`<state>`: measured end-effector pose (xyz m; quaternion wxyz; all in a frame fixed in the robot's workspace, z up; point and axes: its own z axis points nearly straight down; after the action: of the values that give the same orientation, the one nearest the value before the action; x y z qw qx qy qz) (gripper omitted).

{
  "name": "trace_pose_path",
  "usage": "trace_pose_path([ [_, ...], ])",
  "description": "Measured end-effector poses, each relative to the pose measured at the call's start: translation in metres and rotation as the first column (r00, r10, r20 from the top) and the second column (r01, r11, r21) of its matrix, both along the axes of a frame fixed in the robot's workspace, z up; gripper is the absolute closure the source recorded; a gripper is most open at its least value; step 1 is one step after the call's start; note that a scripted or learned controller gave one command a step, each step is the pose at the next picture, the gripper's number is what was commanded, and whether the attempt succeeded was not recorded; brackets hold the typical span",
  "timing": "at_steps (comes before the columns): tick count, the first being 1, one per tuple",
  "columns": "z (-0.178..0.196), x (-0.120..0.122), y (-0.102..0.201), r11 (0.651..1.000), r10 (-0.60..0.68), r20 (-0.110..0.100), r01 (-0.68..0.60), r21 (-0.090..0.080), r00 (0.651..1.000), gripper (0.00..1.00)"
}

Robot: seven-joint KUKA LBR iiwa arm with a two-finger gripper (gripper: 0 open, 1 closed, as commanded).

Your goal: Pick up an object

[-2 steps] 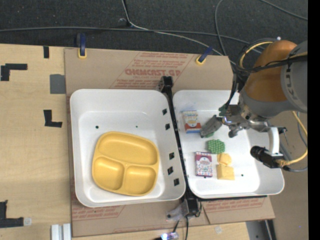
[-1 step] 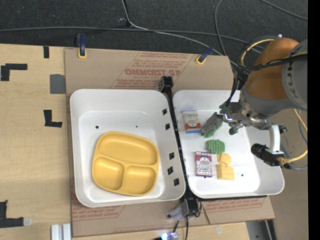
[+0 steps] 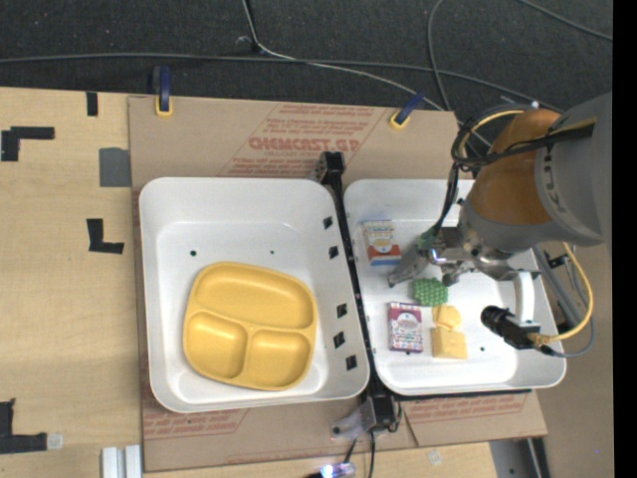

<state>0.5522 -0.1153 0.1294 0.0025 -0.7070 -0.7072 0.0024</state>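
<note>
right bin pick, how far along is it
Done so far: the arm has reached into the right bin, and the end effector sits low over the green piece. In hand: nothing visibly; no item shows between its fingers. Left: the grasp and lift. The green piece, the yellow blocks, the pink packet and the small carton all lie on the bin floor.
</note>
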Motion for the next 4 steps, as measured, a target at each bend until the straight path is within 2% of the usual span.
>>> trace_pose_path([
  [1,-0.042,0.003,-0.002,1.0,0.0,0.017,0.0,-0.007,1.0,0.0],
  [2,-0.034,0.001,0.0,1.0,0.001,0.01,-0.001,-0.003,1.0,1.0],
  [3,0.01,-0.004,0.0,1.0,0.0,0.009,0.0,0.0,1.0,1.0],
  [4,0.072,-0.008,0.004,1.0,0.001,0.011,-0.001,-0.001,1.0,1.0],
])
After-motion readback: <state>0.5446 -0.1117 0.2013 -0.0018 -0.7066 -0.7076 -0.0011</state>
